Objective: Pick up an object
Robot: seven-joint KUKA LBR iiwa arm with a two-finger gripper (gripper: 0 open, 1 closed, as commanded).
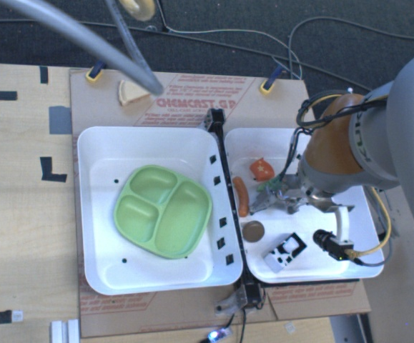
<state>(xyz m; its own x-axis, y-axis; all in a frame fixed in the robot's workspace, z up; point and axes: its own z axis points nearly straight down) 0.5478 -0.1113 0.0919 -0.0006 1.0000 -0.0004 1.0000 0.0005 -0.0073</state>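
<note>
Camera view: Two shallow white bins sit side by side on a cardboard sheet. The left bin (92, 213) holds a green divided tray (164, 211), lying flat near its centre. The right bin (357, 266) holds four small objects. A red tomato-like piece (262, 168) lies near the upper left area. A sausage (241, 195) lies lengthwise just beside the divider wall. A brown round disc (253, 230) lies below the sausage. A white block with black markings (285, 252) lies near the front wall. The arm (350, 145) reaches into the right bin. The gripper (282, 195) is low, just right of the sausage and below the tomato piece. Gripper opening state: cannot be determined, because the wrist obscures it. No object is visibly held.
</note>
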